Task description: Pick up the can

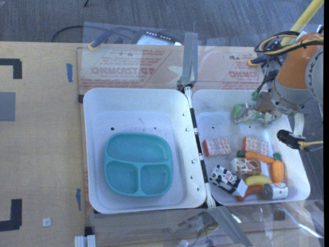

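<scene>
The small white can with a grey lid and red markings [274, 191] was seen lying on its side at the near right corner of the right-hand shallow white bin [304, 187], just right of a yellow toy banana [257, 180] and just below an orange toy carrot with a green top [277, 170]. A second, longer orange carrot [258, 157] was laid across the pile a little farther back, beside a red and white patterned packet [255, 145] and a red, brown and white packet [247, 166]. A black and white cow-patterned carton [226, 178] was tilted at the near left of that bin, and another red and white patterned packet [217, 146] was set by its left wall. The two-finger gripper [252, 113] was held well apart from the can, at the far side of the same bin, against a pale green crumpled item [238, 110]; whether its fingers were spread or pressed together could not be told. The grey arm with its orange band [300, 68] was reached in from the right. In the left-hand white bin [97, 107], a teal three-compartment plastic plate [138, 163] was laid flat.
</scene>
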`<action>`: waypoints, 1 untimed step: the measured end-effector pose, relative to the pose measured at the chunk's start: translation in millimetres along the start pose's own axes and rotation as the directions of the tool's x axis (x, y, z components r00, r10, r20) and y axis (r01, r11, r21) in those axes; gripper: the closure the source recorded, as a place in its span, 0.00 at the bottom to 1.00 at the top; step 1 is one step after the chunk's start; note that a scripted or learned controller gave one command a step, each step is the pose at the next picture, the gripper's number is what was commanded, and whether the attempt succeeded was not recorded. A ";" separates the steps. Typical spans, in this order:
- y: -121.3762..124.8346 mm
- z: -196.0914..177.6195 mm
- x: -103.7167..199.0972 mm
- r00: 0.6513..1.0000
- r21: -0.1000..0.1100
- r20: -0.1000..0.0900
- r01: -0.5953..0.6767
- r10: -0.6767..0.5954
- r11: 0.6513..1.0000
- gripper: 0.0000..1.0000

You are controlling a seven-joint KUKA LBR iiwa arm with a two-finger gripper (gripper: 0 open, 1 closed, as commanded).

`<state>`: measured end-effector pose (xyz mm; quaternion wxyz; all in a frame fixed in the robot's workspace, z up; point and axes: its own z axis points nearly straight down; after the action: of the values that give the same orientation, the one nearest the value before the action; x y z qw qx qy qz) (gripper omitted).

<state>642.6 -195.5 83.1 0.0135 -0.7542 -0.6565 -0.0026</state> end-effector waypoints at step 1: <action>2.6 -9.1 -3.5 1.000 -0.010 0.011 -0.001 0.001 1.000 1.00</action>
<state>644.8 -199.4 92.0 0.0063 -0.7546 -0.6562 -0.0017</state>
